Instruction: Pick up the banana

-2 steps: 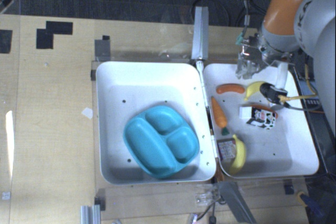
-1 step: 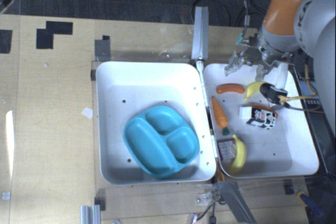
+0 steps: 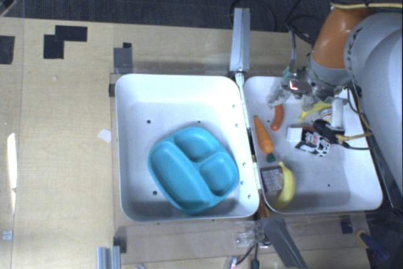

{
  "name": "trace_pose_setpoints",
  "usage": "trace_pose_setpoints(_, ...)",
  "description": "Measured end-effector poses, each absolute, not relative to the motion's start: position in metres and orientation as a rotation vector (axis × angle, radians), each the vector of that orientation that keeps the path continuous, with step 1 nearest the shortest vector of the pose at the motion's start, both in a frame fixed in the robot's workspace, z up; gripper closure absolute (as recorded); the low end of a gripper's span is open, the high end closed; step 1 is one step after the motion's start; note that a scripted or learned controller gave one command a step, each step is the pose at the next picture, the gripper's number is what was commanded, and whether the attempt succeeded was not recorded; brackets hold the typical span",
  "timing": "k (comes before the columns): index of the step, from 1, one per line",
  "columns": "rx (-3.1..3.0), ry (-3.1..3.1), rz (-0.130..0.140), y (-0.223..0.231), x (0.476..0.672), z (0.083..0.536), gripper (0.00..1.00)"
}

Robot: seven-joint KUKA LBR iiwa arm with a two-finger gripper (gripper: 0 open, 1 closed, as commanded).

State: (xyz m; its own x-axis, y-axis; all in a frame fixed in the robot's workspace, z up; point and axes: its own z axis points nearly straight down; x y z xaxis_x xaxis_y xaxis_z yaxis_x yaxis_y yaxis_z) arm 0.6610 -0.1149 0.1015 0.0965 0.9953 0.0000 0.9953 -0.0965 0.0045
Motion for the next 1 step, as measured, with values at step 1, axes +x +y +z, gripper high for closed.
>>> trace_pose_setpoints(1, 2.133, 2.304, 0.003, -0.1091, 0.6648, 0.0878, 0.00)
